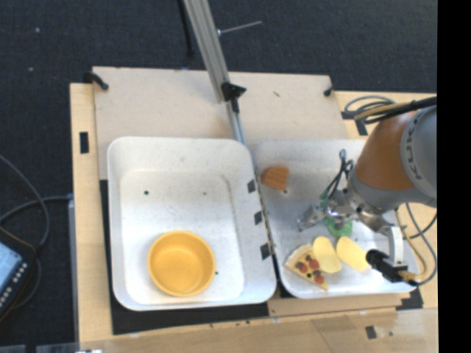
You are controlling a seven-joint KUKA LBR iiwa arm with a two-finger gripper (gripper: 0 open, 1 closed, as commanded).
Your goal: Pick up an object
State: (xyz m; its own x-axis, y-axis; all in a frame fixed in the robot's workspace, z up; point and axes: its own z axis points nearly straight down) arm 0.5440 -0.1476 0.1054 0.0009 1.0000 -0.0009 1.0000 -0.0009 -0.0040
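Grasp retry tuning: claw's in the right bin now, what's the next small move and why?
Probably a short straight descent. The claw hangs right above the small green object, with the pale yellow rounded pieces and the pizza-slice toy just beyond it toward the near rim, so drifting sideways risks nudging those.

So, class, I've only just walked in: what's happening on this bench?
A grey and orange robot arm reaches into the right bin, its gripper low over a green object beside two yellow pieces and a pizza slice. A brown item lies apart. A yellow bowl sits in the left bin.
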